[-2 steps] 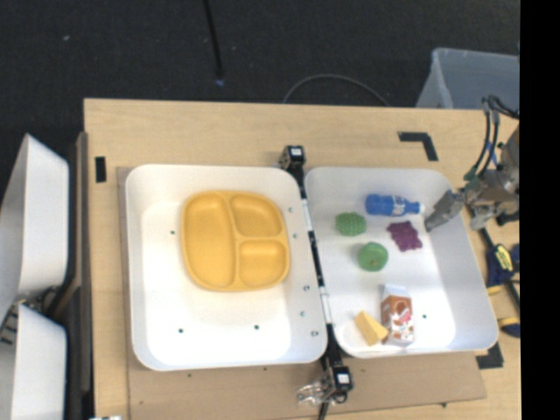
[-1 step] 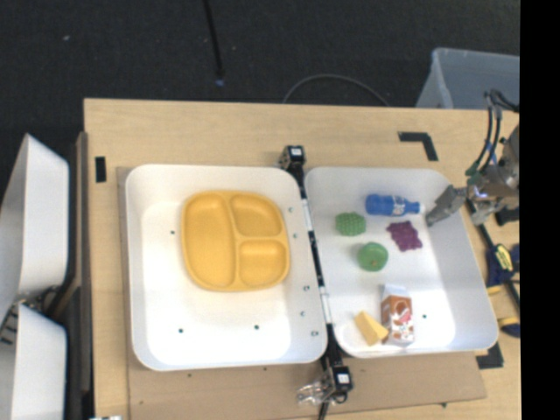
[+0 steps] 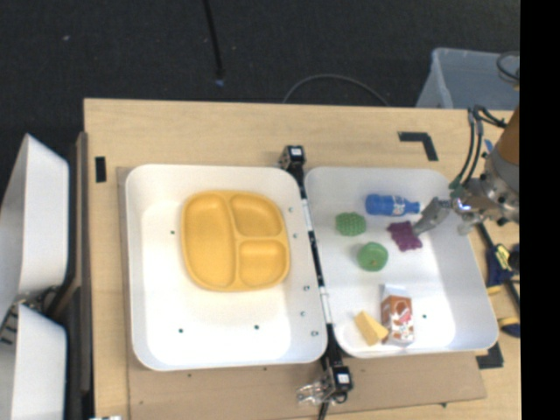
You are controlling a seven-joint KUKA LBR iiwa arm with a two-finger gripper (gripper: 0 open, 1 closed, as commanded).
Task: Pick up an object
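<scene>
Two shallow white bins sit side by side on the wooden surface (image 3: 219, 134). The left bin (image 3: 157, 322) holds a yellow divided plate (image 3: 234, 239), lying flat a little toward twelve o'clock of the bin's centre, with three compartments showing. The right bin (image 3: 455, 318) holds six small things: a blue bottle (image 3: 390, 205) lying on its side toward twelve o'clock, a dark green knobbly ball (image 3: 351, 225) at about ten o'clock, a purple block (image 3: 404, 235) near the centre, a lighter green round piece (image 3: 372, 255) just at seven o'clock of the purple block, a red and white packet (image 3: 397, 318) toward six o'clock, and a yellow wedge (image 3: 370, 327) touching the packet's nine o'clock side. The arm (image 3: 503, 160) enters at three o'clock, and the tool (image 3: 429, 219) hangs over the right bin's three o'clock half, slanting down toward the centre. Whether its tip is apart or together cannot be told at this size. The purple block lies just beside the tool's tip, at about eight o'clock of it; whether they touch cannot be told. The blue bottle's cap end lies near the tip at eleven o'clock. Nothing shows clamped in the tool.
</scene>
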